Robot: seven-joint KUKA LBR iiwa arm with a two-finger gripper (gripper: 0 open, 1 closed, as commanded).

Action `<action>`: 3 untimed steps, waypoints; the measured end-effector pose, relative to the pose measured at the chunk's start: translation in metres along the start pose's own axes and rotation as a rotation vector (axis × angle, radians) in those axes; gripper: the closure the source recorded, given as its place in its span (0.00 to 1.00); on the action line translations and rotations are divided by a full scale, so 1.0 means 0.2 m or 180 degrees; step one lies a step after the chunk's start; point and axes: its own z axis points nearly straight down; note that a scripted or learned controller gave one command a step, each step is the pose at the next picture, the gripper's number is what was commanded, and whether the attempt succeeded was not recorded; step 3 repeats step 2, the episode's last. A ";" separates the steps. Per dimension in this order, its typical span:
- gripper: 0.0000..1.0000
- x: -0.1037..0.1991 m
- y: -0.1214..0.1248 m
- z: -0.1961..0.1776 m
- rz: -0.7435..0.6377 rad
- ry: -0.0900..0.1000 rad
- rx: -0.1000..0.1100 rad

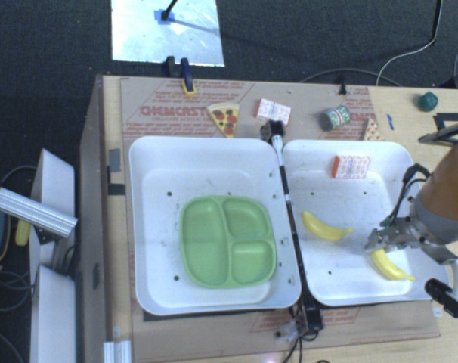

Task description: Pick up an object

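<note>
Your gripper [382,242] sits low in the right bin [320,293], toward the lower right of the frame, directly above the upper end of a banana [390,265]. Whether that tool is spread or pressed together cannot be told from this slanted view, and nothing is visibly held, so treat the banana as lying loose on the bin floor.

That banana is the nearest target. It lies slanted, running from beneath the tool down toward the bin's lower right corner. To grasp it well, shift toward the fruit's middle instead of its tip, and turn the wrist so the closing line crosses the banana's narrow width. It looks curved and smooth, so a pinch at the tip would probably let it squirt out.

A second banana [325,228] lies to the left, well apart, and an orange-and-white box [351,166] sits near the bin's upper wall; neither should interfere. Lift straight up before moving sideways.
</note>
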 end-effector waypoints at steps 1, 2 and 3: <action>1.00 0.22 0.12 -0.24 -0.0003 0.0001 0.0000; 1.00 0.66 0.36 -0.42 -0.0002 0.0005 0.0004; 1.00 0.66 0.36 -0.42 -0.0002 0.0005 0.0004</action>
